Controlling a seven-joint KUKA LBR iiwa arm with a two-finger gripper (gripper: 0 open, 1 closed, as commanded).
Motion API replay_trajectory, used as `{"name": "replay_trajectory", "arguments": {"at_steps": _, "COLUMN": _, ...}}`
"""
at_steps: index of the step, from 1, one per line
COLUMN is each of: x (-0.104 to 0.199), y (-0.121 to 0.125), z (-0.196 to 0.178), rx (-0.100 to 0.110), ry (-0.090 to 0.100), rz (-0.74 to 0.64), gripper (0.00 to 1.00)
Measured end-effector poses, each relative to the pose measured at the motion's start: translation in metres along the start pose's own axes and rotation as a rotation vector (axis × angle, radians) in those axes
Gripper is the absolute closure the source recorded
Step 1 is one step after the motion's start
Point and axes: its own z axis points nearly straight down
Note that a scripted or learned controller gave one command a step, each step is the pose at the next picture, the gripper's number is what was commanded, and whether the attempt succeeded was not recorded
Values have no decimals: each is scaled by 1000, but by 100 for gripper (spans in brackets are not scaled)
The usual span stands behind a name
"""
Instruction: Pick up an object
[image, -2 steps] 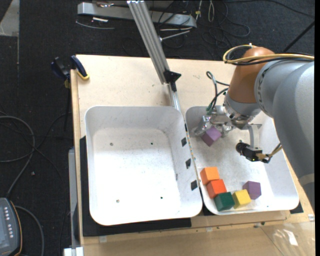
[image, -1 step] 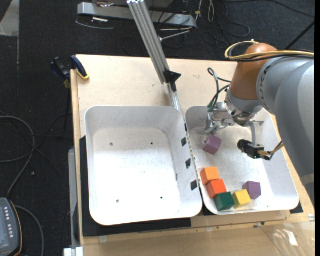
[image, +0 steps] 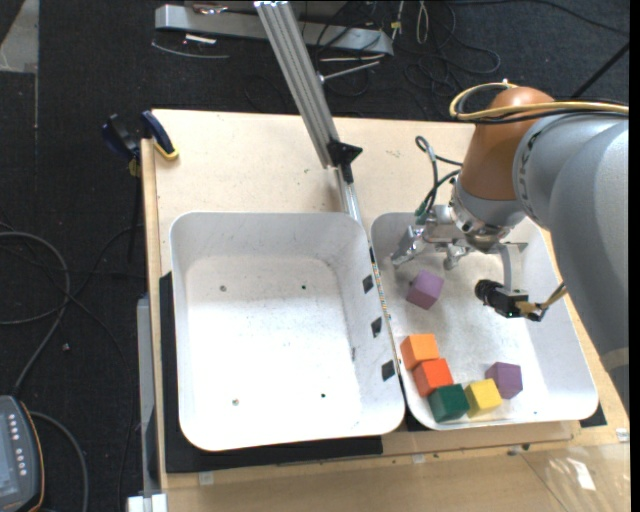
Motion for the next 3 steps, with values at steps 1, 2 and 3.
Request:
{"name": "replay_trajectory", "arguments": {"at_steps": 1, "x": 1, "y": -40, "z": 11, "rx": 6, "ry": 1, "rz": -1, "gripper": 0}}
{"name": "replay_trajectory", "arguments": {"at_steps": 2, "x": 1, "y": -38, "z": 0, "rx": 1, "ry": 0, "rz": -1, "gripper": 100}}
{"name": "replay_trajectory", "arguments": {"at_steps": 3, "x": 94, "y": -63, "z": -95, "rx": -4, "ry": 4, "rz": -13, "gripper": 100}}
